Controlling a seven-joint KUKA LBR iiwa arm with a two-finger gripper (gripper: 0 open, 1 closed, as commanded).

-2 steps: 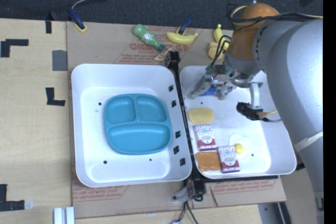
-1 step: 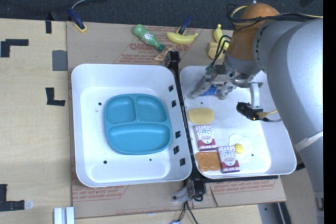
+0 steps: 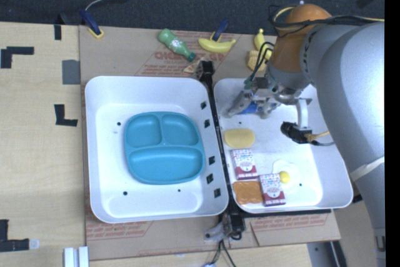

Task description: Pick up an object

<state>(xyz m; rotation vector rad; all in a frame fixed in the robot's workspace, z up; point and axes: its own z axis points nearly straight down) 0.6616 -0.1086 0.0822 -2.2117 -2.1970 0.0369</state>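
Right bin (image 3: 331,187), far-left corner: gripper (image 3: 250,103); you cannot tell its grip state. Something blue shows beneath it. Near-left edge: yellow oval piece (image 3: 239,137), two cartons (image 3: 245,163), orange square (image 3: 247,192). Risk: crowded items; you may nudge neighbours.

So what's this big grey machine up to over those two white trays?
A robot arm reaches in from the right, with its tool low in the back of the right bin, near something blue. Nothing is visibly held. That bin also holds a pale yellow oval, two small red-and-white cartons, a toast-like square and a fried-egg toy. The left bin holds a blue divided plate.
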